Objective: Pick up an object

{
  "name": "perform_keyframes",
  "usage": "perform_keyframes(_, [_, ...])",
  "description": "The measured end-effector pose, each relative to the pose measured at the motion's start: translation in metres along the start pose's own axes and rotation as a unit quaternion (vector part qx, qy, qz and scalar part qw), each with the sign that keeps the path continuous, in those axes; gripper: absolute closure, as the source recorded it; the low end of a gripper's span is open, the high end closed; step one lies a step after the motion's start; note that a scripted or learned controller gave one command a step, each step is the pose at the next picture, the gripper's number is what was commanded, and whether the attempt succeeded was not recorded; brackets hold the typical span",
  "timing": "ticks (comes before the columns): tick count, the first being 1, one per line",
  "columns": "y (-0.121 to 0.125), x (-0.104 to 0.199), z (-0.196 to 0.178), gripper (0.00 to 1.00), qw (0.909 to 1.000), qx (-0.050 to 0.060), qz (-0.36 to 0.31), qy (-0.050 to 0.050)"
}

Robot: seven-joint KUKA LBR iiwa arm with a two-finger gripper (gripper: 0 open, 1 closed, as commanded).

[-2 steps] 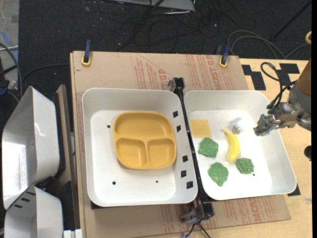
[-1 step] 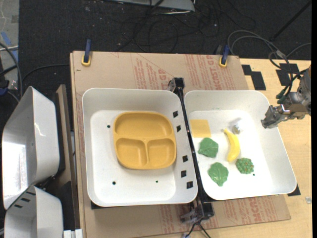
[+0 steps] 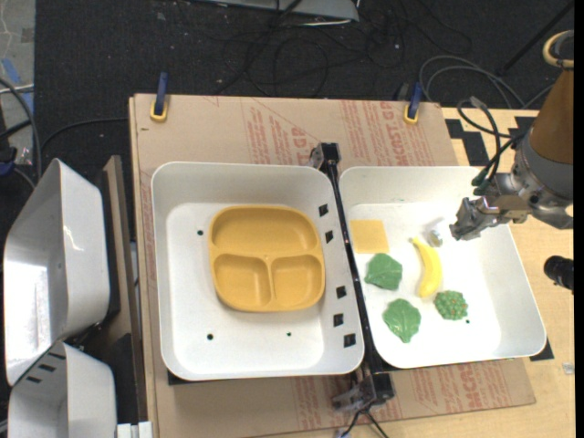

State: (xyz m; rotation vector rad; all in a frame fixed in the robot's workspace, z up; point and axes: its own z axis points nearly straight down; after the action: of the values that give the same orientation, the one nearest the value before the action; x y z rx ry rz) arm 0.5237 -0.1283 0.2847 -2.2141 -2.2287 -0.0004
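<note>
The arm reaches in from the right, and its gripper [image 3: 464, 224] hangs over the right bin [image 3: 511, 272], toward that bin's far right part; whether the claw is released or clenched I cannot tell. Nothing shows in its grasp, so this looks like the approach step, with no object chosen for certain. The closest candidate is the yellow banana [image 3: 427, 267], lying just left of and nearer than the gripper. Around it lie a yellow cheese slice [image 3: 370, 236], two green lettuce leaves [image 3: 384, 271] [image 3: 401, 319] and a broccoli floret [image 3: 451, 305]. The left bin [image 3: 173, 245] holds a yellow divided plate [image 3: 267, 257]. Next, the gripper likely needs to shift left over the banana, then descend.
</note>
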Motion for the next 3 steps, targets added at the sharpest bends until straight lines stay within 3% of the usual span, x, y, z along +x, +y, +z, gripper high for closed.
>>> perform_keyframes(2, [0.027, 0.087, 0.012, 1.0, 1.0, 0.0, -0.001, 0.0])
perform_keyframes(3, [0.034, 0.149, 0.016, 1.0, 1.0, 0.0, -0.001, 0.0])
